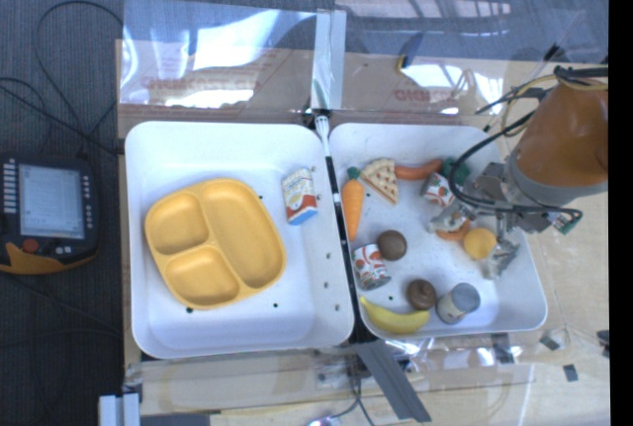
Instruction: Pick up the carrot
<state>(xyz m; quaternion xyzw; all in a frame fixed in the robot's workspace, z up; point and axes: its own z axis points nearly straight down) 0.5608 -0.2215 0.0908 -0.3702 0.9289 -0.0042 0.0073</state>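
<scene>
The carrot (352, 205) is orange with a green top. It lies lengthwise in the right bin (524, 315), close against the bin's left wall. My gripper (482, 221) hangs low over the right half of that bin, under the arm's orange band (564, 142). It is well to the right of the carrot and not touching it. Right beneath the gripper lie a yellow round fruit (480, 243) and a small orange piece (453, 230).
Around the carrot lie a sandwich wedge (381, 181), a red-orange pepper (420, 169), two small cans (369, 263), two brown balls (393, 243), a banana (396, 318) and a grey tin (462, 299). The left bin (227, 340) holds a yellow divided plate (213, 241) and a small carton (300, 195).
</scene>
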